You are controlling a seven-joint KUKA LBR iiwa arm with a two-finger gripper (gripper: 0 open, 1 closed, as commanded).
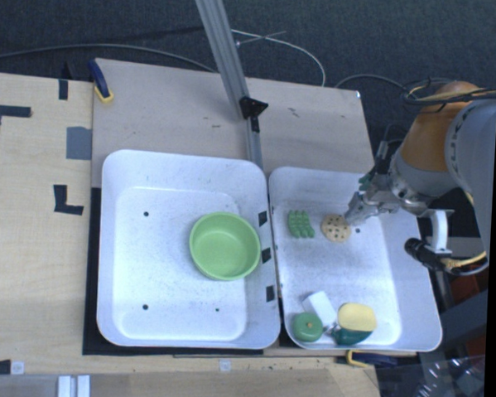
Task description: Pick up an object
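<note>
Tan, dotted cookie (336, 229) lies in the right bin (409, 285) beside a green ridged piece (300, 224); the tool (352, 212) hangs just beside it, its grip state impossible to tell. Green bowl (224, 246) occupies the left bin (132, 196).

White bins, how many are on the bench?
2. The left bin holds a green bowl. The right bin sits beside it, with small toys inside and the gripper reaching in.
</note>
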